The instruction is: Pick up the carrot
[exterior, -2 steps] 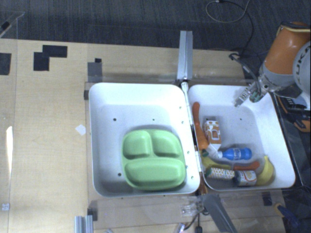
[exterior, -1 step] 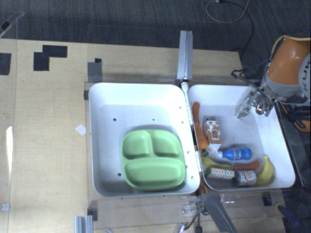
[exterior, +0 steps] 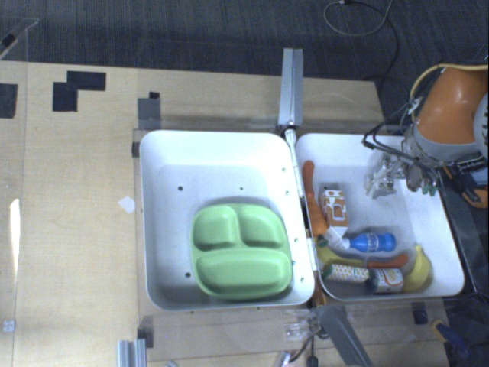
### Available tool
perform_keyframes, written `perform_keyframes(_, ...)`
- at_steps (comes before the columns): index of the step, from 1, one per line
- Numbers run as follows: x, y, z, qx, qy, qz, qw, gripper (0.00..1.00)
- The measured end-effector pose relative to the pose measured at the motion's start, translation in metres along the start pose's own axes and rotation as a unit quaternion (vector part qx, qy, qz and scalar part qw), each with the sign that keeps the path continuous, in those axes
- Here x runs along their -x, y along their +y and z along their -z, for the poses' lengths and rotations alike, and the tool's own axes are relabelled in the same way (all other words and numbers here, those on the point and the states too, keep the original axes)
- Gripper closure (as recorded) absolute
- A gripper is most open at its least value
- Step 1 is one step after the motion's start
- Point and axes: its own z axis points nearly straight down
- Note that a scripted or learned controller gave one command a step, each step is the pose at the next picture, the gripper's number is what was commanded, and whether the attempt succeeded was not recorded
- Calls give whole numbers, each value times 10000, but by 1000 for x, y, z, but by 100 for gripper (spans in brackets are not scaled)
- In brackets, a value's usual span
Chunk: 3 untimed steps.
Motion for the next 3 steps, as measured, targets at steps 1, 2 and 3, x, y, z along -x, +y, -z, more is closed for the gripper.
perform_keyframes(1, 29, -1, 0, 1, -12, 1770, 9842, 100)
perform_keyframes(2, 39, -8, 1, -5, -21, 3268, 9451, 100)
perform_keyframes(3, 34, 4, 1, -3, -13, 4832, 8755, 100)
